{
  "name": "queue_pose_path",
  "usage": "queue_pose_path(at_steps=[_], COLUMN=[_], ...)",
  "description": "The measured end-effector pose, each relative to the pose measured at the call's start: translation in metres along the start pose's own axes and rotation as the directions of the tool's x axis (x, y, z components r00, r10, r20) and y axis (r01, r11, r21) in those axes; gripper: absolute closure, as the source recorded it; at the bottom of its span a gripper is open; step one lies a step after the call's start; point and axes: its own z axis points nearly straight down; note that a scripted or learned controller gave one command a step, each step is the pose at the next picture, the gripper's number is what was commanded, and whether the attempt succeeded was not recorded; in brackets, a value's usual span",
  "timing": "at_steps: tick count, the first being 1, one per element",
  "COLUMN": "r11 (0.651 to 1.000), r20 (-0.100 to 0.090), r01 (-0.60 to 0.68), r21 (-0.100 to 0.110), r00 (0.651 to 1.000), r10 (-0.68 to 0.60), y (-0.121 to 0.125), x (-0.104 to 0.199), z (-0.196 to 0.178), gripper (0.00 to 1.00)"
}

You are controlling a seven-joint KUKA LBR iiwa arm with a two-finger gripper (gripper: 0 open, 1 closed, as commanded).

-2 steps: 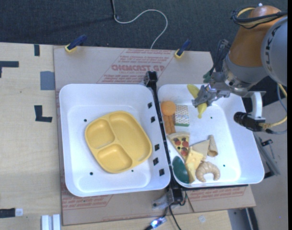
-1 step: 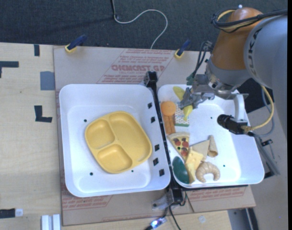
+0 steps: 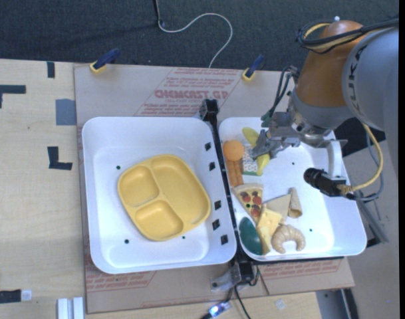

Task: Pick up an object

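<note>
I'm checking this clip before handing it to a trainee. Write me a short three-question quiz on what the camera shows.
1. True or false: the yellow divided plate lies in the left bin.
2. Which lies nearest the right bin's front edge? A) the orange ball B) the croissant C) the pizza slice
3. Fill in: the gripper hangs over the ____ part of the right bin, near the orange ball.

Key: 1 true; 2 B; 3 rear.
</note>
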Motion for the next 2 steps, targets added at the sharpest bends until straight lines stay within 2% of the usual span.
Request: queue_pose_path(at_steps=[1,2], r11=[1.0,1.0], r20=[-0.001,0.0], r01=[0.002,0.001], r21=[-0.003,0.001], r00=[1.0,1.0], r10=[-0.002,-0.001], y=[0.008,0.01], x=[0.012,0.008], z=[-0.011,0.009], gripper=[1.0,1.0])
